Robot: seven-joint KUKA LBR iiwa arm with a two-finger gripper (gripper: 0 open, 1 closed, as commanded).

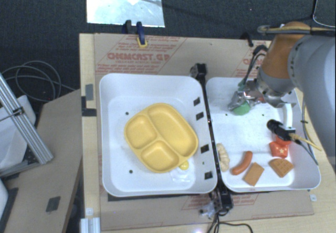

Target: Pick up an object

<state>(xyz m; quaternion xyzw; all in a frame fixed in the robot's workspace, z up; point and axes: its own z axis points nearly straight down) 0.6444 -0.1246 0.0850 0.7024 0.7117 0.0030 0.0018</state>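
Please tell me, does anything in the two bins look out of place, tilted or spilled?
Little stands out. In the left bin, the yellow divided plate lies turned at an angle to the walls, and a small yellow piece sits just off its lower edge, beside a pale, unclear patch. The toy foods in the right bin lie loosely scattered; nothing looks spilled.

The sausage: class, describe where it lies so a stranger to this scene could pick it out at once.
Look in the right-hand white bin, along its near edge, where several toy foods lie. The sausage lies slanted between a pale knobbly piece by the divider and a tan square slab. It alone is long, rounded and reddish-orange.
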